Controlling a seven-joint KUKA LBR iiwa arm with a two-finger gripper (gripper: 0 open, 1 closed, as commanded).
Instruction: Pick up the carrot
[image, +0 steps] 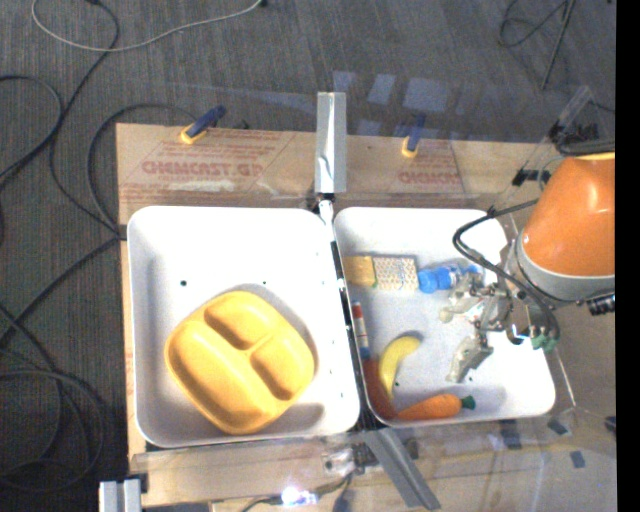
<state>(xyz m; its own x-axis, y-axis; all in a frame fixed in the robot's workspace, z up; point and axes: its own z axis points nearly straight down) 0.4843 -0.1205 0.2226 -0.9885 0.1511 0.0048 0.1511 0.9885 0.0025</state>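
Carrot's sitting at the near edge of the right bin, nothing holding it yet.

Going left to right: the left bin (150, 300) has a yellow divided plate (240, 358) parked in the middle, probably just clutter. Right bin (520, 405) has a sponge (381, 272), a little blue bottle (440, 277), a banana (397, 357), and the carrot (432, 406) lying flat along the near wall, green end pointing right. The gripper (478, 340) hangs just above and right of it, fingers spread, gripping nothing. Looks like it's lining up a drop. Bench is brown board on grey carpet, cables trailing around.
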